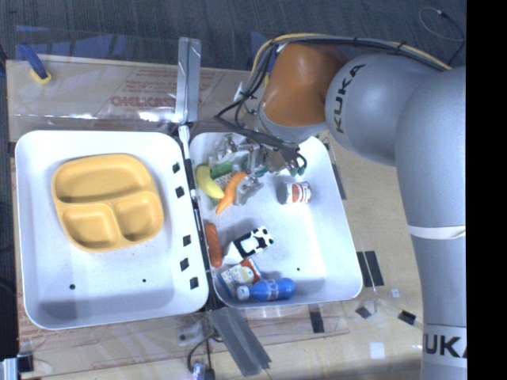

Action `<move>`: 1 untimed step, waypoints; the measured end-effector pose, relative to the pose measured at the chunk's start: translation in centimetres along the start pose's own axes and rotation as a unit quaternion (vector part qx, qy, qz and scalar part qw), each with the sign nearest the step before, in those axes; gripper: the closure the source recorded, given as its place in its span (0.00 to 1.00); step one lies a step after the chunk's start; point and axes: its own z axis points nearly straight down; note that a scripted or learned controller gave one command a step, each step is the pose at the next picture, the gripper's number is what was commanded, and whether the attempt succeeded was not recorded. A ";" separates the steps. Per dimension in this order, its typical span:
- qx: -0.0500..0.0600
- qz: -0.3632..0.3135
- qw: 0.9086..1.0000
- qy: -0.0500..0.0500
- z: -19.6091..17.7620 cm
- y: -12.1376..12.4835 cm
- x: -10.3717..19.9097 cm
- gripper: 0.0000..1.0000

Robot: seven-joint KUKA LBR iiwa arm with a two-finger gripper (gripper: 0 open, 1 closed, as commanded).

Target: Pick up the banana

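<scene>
The banana (207, 182) lies in the right bin (337, 248), against its left wall, touching the carrot (230, 193). The gripper (252, 165) sits just right of the banana, above the carrot.

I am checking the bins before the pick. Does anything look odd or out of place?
Nothing looks spilled or broken. The right bin is crowded: the banana lies against a carrot under the gripper, and a blue bottle lies on its side.

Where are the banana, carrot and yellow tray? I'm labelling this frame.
banana (208, 182): camera view, middle of its yellow body.
carrot (229, 194): camera view, orange mid-length.
yellow tray (107, 200): camera view, central divider ridge.
</scene>
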 end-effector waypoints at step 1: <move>-0.002 0.034 0.999 0.001 1.0 -1.0 0.4 0.00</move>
